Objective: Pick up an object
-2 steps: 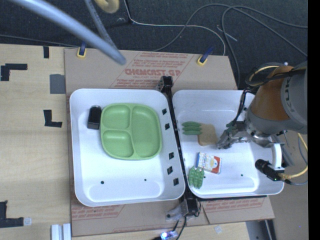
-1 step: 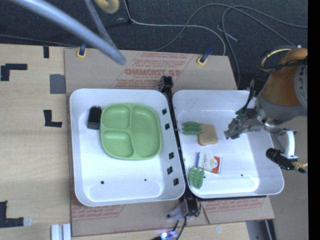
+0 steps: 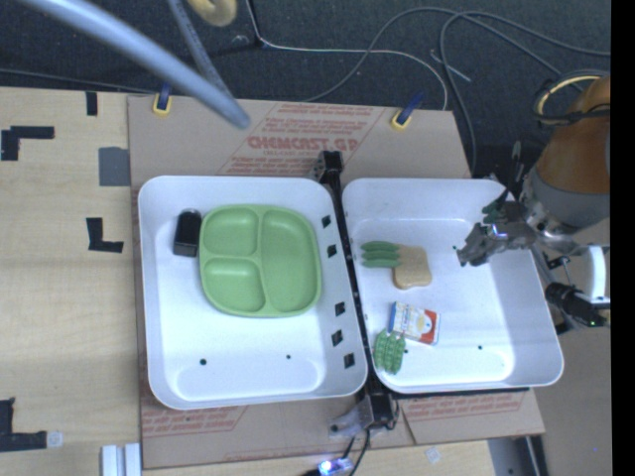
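Gripper: the gripper [image 3: 474, 251] is seen over the right part of the right bin, low above its white floor; whether it is open or closed cannot be told, and nothing is seen held by it.
Arm: the grey arm [image 3: 571, 181] with its orange band is seen at the right edge, reaching in over the right bin's rim.
Right bin: four things are held by the right bin [image 3: 516, 365], all lying in its left half, well apart from the gripper.
Green pods: the green pods [image 3: 378, 255] are laid near the bin's left wall, touching the tan piece.
Tan piece: the tan bread-like piece [image 3: 413, 267] is found just right of the pods, nearest of all to the gripper.
Packet: the small white packet [image 3: 413, 322] with red and blue print is placed below the tan piece.
Green leafy toy: the green leafy toy [image 3: 389, 351] is set just beside the packet's lower left corner.
Left bin: the left bin [image 3: 238, 375] bears a green divided plate [image 3: 261, 262] with a small black object [image 3: 187, 233] touching its left edge.
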### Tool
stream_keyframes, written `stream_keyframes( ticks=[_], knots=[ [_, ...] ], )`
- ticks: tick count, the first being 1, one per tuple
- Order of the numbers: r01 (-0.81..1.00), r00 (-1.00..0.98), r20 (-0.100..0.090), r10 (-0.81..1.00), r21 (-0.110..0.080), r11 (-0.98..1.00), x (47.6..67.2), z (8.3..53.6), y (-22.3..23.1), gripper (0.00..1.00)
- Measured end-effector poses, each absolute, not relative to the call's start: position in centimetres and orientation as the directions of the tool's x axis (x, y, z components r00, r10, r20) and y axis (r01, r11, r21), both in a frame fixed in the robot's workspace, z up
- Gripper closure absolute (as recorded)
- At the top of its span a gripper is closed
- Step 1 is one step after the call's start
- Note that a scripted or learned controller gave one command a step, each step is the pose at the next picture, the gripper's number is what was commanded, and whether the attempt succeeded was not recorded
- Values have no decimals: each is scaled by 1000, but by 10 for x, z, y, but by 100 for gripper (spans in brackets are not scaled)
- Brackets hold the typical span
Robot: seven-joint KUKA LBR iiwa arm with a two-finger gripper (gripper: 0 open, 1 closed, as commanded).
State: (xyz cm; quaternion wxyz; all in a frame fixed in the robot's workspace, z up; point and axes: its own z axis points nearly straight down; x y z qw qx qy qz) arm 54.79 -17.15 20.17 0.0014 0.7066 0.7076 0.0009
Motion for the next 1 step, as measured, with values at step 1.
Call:
stream_keyframes(
  ticks=[1],
  knots=[
    [1000, -1, -1, 1000, 4, 1, 544, 246, -176, 100]
  ],
)
